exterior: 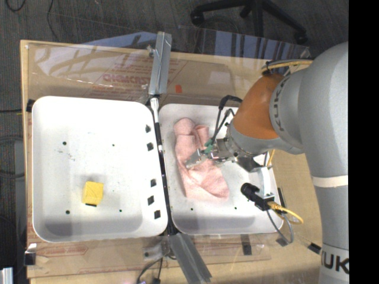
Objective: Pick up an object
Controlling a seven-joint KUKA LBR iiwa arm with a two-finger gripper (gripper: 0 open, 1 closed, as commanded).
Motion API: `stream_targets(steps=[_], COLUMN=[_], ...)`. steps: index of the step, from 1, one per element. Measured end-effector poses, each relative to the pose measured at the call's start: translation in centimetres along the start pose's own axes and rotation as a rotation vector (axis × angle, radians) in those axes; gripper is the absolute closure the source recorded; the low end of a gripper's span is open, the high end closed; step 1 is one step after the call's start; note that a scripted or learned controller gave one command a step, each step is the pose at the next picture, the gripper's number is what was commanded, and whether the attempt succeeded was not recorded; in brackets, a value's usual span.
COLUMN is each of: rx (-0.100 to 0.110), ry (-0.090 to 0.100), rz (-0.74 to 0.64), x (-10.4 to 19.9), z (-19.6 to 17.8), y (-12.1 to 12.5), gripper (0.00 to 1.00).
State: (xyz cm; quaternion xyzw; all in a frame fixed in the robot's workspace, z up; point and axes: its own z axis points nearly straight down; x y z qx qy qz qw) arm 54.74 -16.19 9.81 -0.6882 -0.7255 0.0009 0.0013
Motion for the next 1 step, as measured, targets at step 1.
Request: stream_targets(steps=[1], rx=[0.002], ry=[0.000], rz=[-0.005], x=[0.02], z=[-0.88], y=[0.05], gripper=[1.00])
